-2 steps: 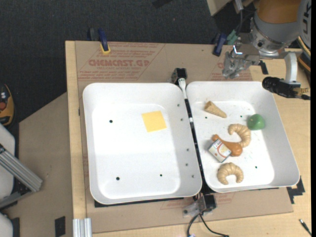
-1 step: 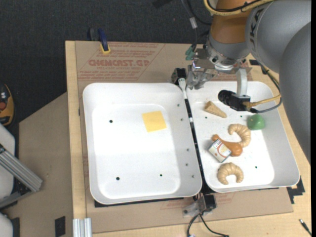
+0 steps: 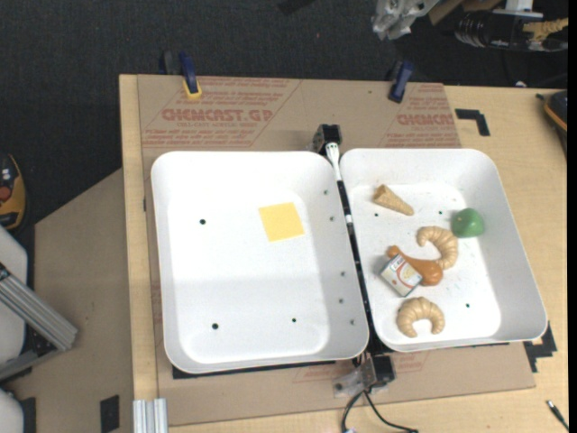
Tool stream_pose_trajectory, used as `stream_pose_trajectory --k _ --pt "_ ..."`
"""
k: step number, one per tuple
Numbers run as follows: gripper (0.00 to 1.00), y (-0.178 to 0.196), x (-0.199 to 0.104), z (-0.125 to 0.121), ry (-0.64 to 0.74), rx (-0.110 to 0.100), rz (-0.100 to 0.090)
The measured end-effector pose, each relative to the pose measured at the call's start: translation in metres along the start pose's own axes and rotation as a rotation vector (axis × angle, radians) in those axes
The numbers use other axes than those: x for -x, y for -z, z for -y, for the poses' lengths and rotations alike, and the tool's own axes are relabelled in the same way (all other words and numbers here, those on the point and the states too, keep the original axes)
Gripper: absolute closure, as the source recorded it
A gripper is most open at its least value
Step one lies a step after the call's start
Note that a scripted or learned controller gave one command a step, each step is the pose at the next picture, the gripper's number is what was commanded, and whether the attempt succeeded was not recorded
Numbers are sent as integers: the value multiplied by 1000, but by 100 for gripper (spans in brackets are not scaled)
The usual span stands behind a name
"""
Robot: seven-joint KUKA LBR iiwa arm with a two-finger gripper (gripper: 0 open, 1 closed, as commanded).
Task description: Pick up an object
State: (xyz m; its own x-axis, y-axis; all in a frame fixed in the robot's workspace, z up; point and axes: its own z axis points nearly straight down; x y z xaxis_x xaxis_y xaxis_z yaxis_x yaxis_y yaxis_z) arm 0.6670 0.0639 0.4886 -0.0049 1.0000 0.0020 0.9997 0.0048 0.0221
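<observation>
Camera view: gripper (image 3: pixel 397 21) hanging above the bench's far edge, grip state unreadable; croissant (image 3: pixel 421 315) lying well below-right, long axis crosswise

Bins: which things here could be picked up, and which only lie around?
To pick: yellow square, cone, green ball, two croissants, bottle.
Lying around: blue clamps, cardboard, cables.
</observation>
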Motion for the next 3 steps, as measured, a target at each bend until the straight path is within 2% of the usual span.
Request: stream_pose_trajectory --k 1,2,3 --pt "100 51 -41 -1 -1 -11 0" --pt "100 48 -84 61 0 -25 1" --pt "100 -48 -131 146 4 -36 4"
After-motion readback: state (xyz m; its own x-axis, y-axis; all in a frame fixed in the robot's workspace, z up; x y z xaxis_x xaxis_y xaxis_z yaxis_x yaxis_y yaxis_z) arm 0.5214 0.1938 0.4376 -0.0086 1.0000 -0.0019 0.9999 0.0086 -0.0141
